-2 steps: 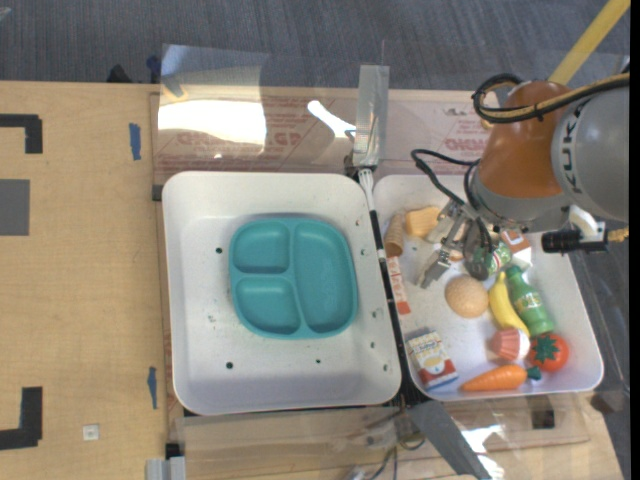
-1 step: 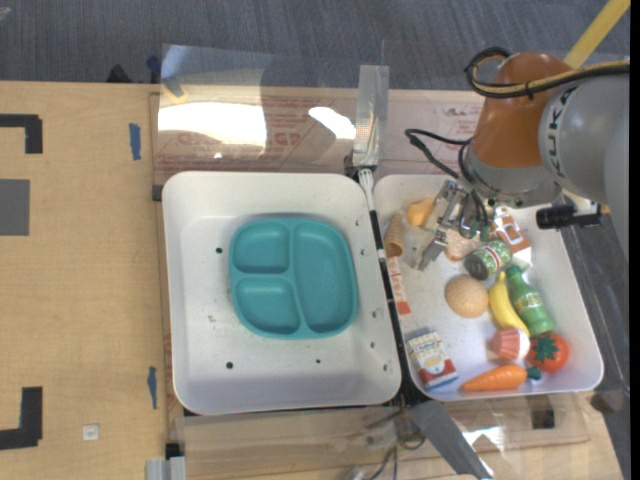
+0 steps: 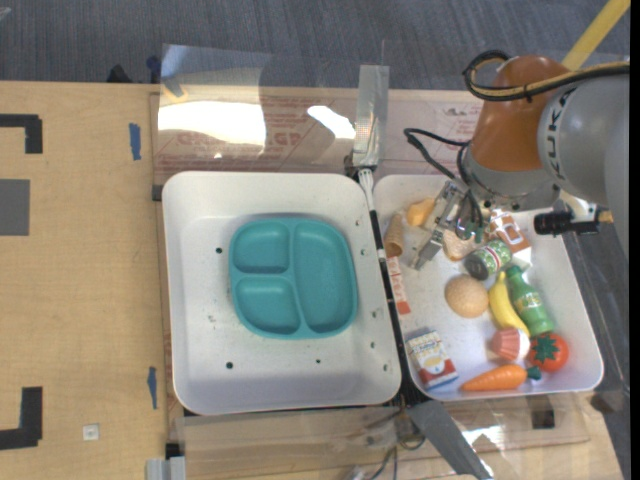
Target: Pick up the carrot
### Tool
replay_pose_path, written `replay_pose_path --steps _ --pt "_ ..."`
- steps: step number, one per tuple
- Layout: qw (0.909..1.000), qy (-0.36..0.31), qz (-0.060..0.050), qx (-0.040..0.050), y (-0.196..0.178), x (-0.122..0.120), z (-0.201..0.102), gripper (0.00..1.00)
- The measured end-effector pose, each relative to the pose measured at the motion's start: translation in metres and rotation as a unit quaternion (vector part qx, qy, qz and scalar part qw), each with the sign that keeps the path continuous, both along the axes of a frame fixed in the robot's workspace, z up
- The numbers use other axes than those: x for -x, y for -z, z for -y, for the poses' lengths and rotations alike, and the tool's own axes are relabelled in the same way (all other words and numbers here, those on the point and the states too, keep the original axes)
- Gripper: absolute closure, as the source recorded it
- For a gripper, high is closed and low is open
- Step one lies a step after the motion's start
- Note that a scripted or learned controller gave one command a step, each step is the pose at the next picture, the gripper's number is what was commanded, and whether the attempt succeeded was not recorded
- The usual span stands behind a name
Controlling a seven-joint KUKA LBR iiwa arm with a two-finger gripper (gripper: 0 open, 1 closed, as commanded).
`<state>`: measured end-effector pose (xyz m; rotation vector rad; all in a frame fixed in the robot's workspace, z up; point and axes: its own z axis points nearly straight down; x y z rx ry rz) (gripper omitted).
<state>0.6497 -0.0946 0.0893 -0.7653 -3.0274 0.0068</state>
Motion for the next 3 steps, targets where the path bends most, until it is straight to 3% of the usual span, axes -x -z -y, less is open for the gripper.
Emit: replay_pose_path --steps 1,2,3 --pt "0.9974 0.071 -0.002 -0.0053 0.0004 -0.0013 0.0021 0.00" --pt "1.0000 -0.006 -0.006 0.0012 0.0000 -0.0044 0.0043 0.00" --pt "0.9994 -0.035 -0.002 0.0023 0.0000 -0.0025 0.0057 0.00"
